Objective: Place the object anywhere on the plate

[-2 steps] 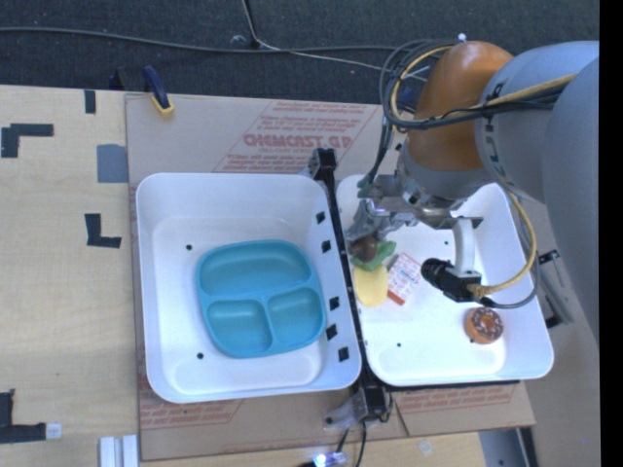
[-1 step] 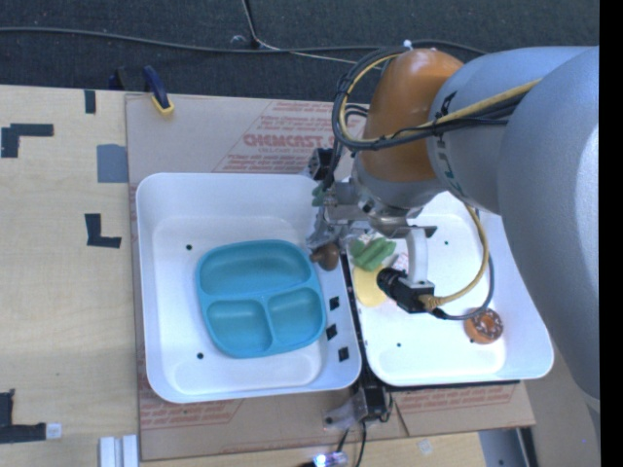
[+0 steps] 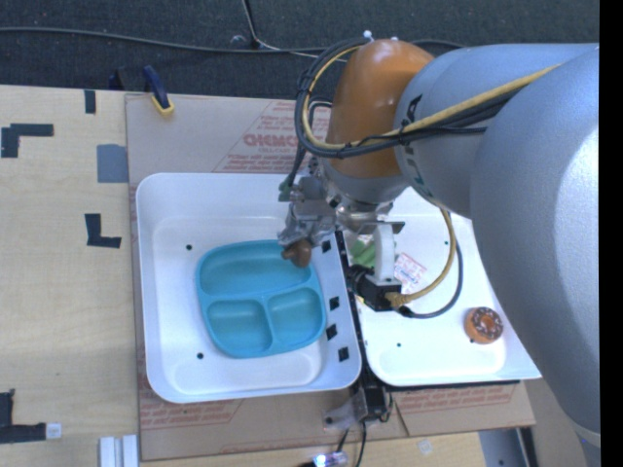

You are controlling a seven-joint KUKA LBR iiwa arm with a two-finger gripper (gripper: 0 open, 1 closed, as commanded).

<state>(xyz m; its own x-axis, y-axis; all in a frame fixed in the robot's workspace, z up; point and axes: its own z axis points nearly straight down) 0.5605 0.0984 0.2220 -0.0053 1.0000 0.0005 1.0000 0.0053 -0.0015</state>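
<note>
A blue three-section plate (image 3: 255,305) lies in the left white bin (image 3: 156,290). My gripper (image 3: 300,241) hangs over the plate's far right corner, close to the wall between the two bins. A small brown object (image 3: 297,254) sits at its tip, between the fingers, just above the plate's rim. The grey arm with its orange band reaches in from the right and hides part of the right bin.
In the right bin (image 3: 438,358) a glazed donut (image 3: 484,324) lies near the front right. A green item (image 3: 364,252) and a white printed card (image 3: 409,270) lie beside the wrist. Cables loop round the wrist. Cardboard lies under both bins.
</note>
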